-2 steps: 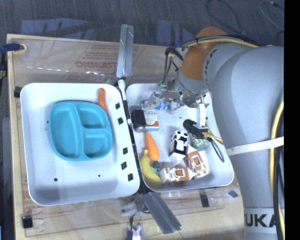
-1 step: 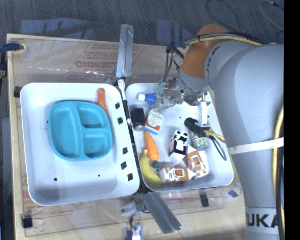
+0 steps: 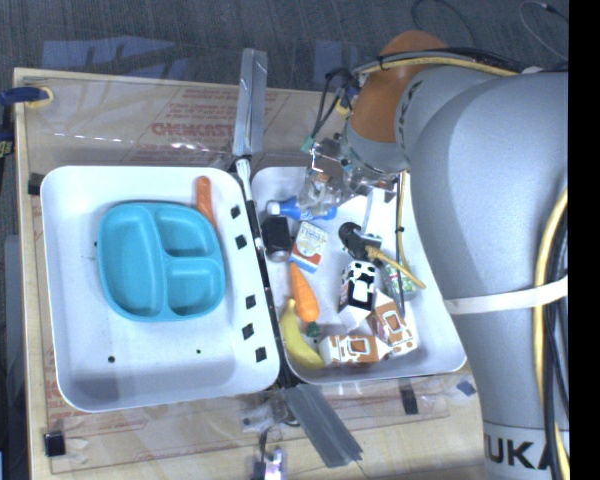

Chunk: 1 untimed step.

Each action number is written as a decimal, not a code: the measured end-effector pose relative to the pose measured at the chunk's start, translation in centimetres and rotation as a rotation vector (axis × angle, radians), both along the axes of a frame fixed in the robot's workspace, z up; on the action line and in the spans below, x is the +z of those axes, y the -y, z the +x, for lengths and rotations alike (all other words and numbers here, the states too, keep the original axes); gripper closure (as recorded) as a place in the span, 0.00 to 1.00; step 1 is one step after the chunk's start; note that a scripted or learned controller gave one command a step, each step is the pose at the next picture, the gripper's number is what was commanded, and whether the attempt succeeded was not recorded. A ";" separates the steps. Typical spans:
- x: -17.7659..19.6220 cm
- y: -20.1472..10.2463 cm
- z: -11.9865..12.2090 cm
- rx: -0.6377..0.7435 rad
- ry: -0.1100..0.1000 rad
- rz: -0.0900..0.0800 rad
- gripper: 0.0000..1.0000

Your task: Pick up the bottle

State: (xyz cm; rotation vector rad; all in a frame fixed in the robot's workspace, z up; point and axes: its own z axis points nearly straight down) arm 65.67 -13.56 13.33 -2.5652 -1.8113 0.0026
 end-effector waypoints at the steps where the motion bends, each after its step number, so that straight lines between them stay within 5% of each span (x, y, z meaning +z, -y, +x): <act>1: 0.0 0.0 0.0 0.001 -0.001 0.000 0.00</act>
